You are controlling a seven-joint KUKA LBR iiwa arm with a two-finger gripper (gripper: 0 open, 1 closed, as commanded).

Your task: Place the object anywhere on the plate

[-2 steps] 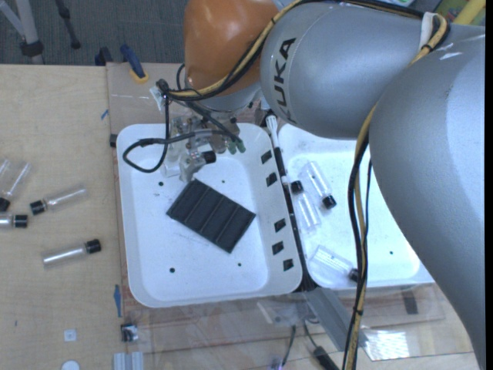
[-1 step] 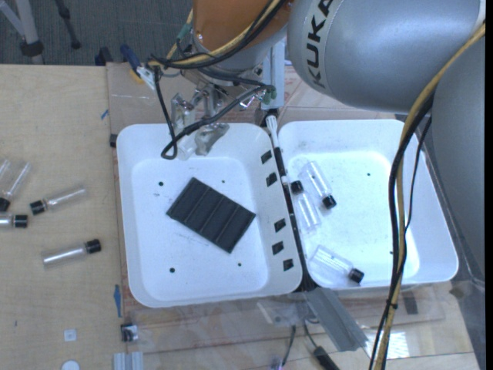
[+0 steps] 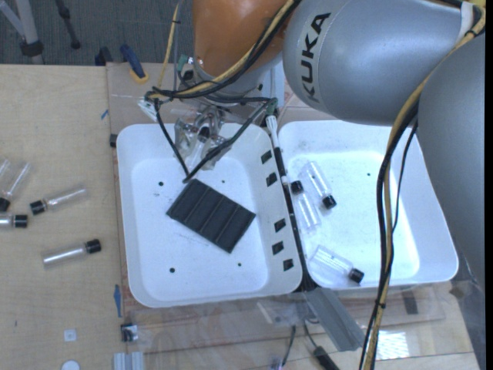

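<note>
A black ridged plate (image 3: 212, 216) lies flat and turned at an angle in the middle of the left bin (image 3: 146, 284). Three clear vials with black caps lie in the right bin (image 3: 431, 237): one (image 3: 319, 187) near its far left, one (image 3: 302, 203) beside it, and one (image 3: 336, 265) at the near left. My gripper (image 3: 200, 133) hangs over the far part of the left bin, above and just beyond the plate's far corner. Cables and the orange wrist band crowd around it.
The grey arm covers the upper right of the view and part of the right bin. Several more capped vials (image 3: 71, 251) lie loose on the wooden bench left of the bins. A black divider strip (image 3: 279, 206) runs between the bins.
</note>
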